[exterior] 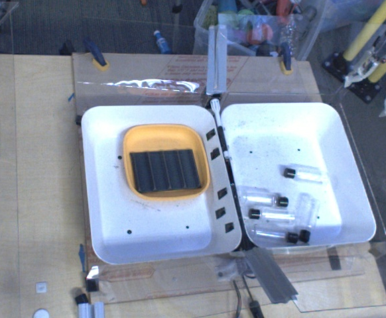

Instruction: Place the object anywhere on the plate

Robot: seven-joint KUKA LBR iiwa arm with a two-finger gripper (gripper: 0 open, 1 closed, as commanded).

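In the camera view, two shallow white bins sit side by side on the pale wooden tabletop (27, 177), so one can supply things and the other receive them. How the jaws stand cannot be told from this view, so places are given by the side the arm reaches in from. The right bin (279, 128), on that near side, is smooth moulded plastic with rounded corners and a lightly speckled floor. It holds a loose scatter of vials (267, 214): small clear cylinders with black caps, lying on their sides at odd angles, some touching and some apart, most of them toward the bin's front corner. They look slick and free to roll, which probably makes them awkward to pinch. The left bin (103, 177), across the divider (219, 171) with its row of black tabs, carries the plate (165, 134). This is a yellow, rounded-square dish with a raised rim, set near the bin's middle where it is easy to reach from above. A dark slab (165, 169) lies flat on the plate, rectangular, matt and ribbed lengthwise, and covers most of the floor. Which thing the task means is not certain. If it is the slab, it already rests on the plate. If it is a vial, none has left the right bin, and only narrow strips of yellow are free around the slab.
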